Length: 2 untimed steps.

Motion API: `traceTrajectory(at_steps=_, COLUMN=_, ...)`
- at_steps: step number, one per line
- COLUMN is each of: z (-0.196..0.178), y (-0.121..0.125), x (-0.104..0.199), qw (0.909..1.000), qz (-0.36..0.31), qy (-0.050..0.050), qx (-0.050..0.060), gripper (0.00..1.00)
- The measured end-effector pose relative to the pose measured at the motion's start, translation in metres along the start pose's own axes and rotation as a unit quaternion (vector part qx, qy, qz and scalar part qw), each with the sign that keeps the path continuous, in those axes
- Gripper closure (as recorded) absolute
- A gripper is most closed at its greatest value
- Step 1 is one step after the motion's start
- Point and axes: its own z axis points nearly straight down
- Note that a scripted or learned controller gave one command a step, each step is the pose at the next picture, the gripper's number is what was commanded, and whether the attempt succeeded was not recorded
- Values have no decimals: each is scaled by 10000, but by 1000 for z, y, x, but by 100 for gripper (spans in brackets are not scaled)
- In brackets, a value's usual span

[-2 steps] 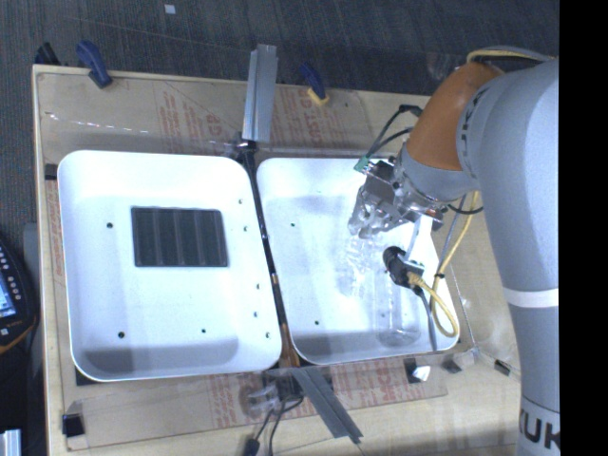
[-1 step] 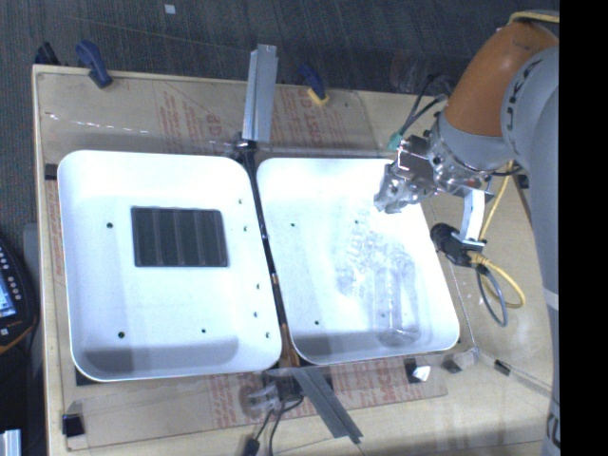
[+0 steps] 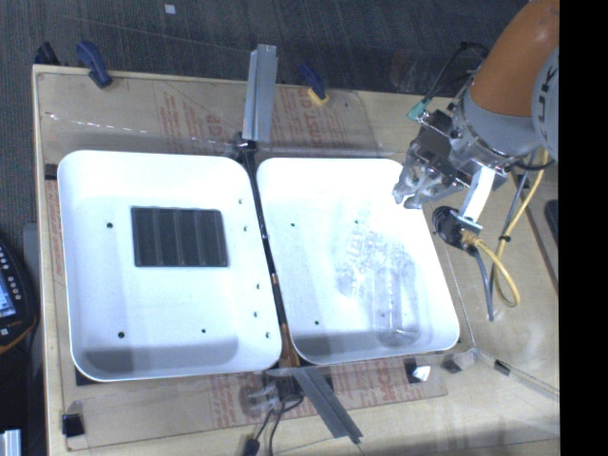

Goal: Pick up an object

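A dark grey ribbed rectangular block [image 3: 180,237] lies flat in the left bin [image 3: 76,293], a little left of its middle. A clear plastic object [image 3: 382,275], hard to make out against the white, lies in the right bin [image 3: 294,331] toward its right side, stretching down to the front right corner. My gripper [image 3: 411,192] hangs over the back right corner of the right bin, above and just behind the clear object. Nothing is visibly held in it.
A grey metal post [image 3: 259,91] stands behind the seam between the bins, with blue clamps [image 3: 95,68] along the bench's back edge. A yellow cable [image 3: 505,245] loops off the wrist beside the right bin. A metal bracket [image 3: 325,408] sits at the front.
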Motion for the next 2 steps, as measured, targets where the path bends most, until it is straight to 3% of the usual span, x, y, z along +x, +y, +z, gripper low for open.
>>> traceTrajectory(at_steps=1, z=-71, y=-66, x=40, qw=9954, qz=963, qy=11, qx=-8, gripper=100)
traceTrajectory(at_steps=2, z=-28, y=-127, x=77, qw=9893, qz=1456, qy=-10, qx=20, gripper=100)
